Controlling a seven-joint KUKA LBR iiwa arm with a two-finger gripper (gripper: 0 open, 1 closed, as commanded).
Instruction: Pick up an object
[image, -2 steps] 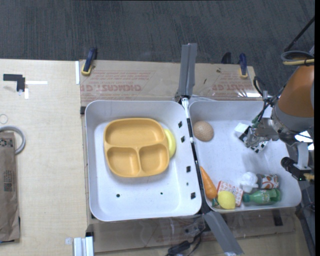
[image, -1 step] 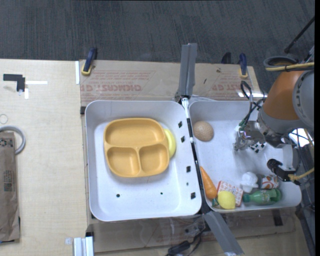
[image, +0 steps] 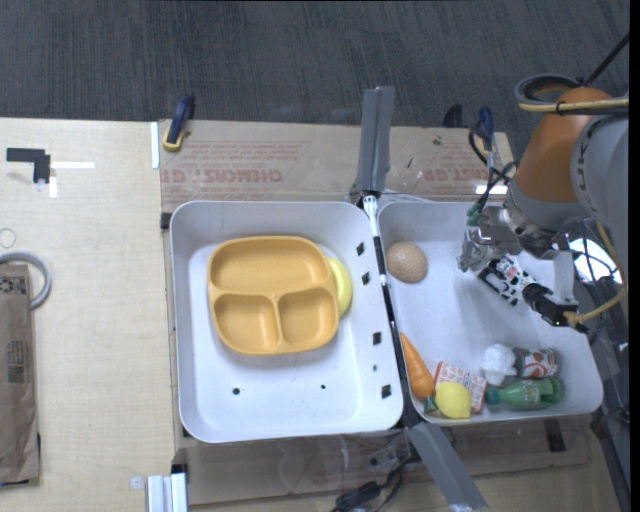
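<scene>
Claw (image: 478, 252) grip unreadable, fingers blurred against the right bin (image: 450, 310).

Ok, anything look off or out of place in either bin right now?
Mostly fine. The yellow divided tray in the left bin sits slightly skewed, over a yellow-green item peeking out at its right edge. The right bin's items are bunched along its near edge.

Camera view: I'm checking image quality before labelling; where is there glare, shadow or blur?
Camera view: glare whitens the right bin rim by the arm; the yellow tray casts a soft shadow; the small items around the green bottle look soft.
</scene>
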